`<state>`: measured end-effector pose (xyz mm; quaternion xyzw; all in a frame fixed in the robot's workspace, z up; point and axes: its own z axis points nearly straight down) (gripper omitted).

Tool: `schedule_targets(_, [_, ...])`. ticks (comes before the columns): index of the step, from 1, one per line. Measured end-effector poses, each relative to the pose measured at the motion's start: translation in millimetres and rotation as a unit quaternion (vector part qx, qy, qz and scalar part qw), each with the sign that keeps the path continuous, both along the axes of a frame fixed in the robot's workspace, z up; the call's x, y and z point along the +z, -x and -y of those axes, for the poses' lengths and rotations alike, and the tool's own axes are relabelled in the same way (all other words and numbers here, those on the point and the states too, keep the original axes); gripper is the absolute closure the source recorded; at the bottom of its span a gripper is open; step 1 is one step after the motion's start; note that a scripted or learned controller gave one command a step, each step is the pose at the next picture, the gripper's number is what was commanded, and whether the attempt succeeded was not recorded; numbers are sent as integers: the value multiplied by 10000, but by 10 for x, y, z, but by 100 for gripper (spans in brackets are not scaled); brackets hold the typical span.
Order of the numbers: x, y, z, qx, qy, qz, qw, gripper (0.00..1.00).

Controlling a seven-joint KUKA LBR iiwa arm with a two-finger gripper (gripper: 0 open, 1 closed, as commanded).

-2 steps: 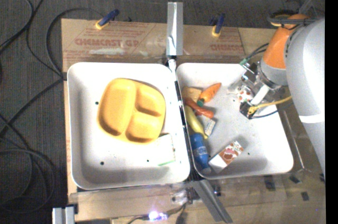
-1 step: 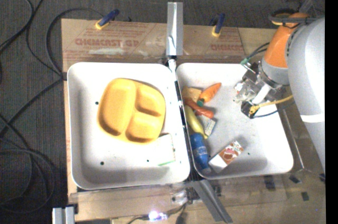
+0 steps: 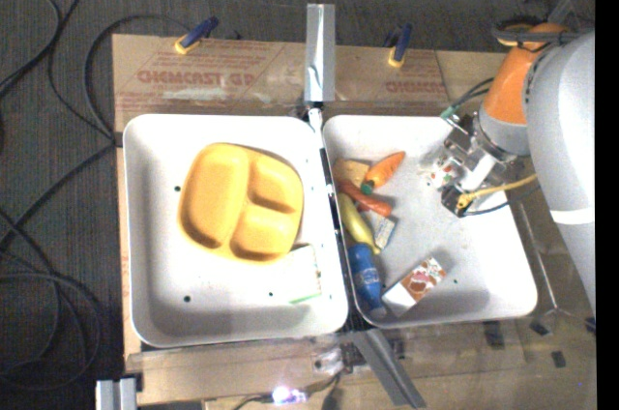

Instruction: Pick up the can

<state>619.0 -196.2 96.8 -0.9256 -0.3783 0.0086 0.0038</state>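
Where the grey arm reaches in from the right, its gripper [image 3: 453, 174] hangs low over the upper right part of the right bin [image 3: 503, 292]. From where I stand I cannot tell whether the pincer is apart or together. A small white thing with red marks [image 3: 441, 170] shows right at its tip, but whether it is clamped or merely touched is not clear.

Well apart from the gripper, the blue can [image 3: 366, 271] lies on its side against the same bin's left wall, towards the near corner. It is a slim cylinder, deep blue, with a pale patch on its side, and its long axis runs along the wall. A yellow banana [image 3: 354, 222] lies just above it, end to end with it. A white carton with a red picture [image 3: 416, 281] sits just beside the can's lower end. An orange carrot [image 3: 384, 168] rests higher up in the bin.

A yellow compartment plate [image 3: 244, 202] lies in the left bin [image 3: 155, 302].
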Motion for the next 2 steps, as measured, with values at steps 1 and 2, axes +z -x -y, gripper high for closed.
schedule_targets(1, [-90,-395,48,-251,-89,-74,9996,0])
schedule_targets(2, [-89,-396,50,-254,-85,-72,9996,0])
